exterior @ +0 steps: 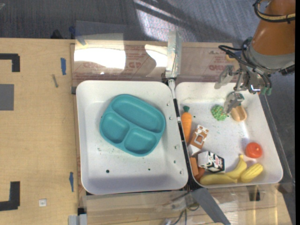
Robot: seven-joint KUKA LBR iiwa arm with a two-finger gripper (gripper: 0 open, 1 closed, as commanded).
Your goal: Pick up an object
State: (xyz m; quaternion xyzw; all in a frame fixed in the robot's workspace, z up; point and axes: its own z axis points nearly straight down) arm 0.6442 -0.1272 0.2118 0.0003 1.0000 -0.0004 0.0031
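Observation:
My gripper (236,99) hangs over the far part of the right bin (274,139), under the grey wrist and orange band. Just below it lie a green broccoli piece (218,112) and a tan bread-like piece (239,114); the gripper tip sits between and slightly above them. Nothing is visibly held. Further toward the front of this bin are an orange carrot (186,124), a small brown and white box (200,136), a black and white carton (211,161), a red tomato (253,149) and yellow bananas (233,175).
The left bin (89,163) holds a teal divided plate (133,124). A divider wall (177,125) separates the two bins. A cardboard wall (140,62) stands behind both bins, and a wooden bench (33,135) lies to the left.

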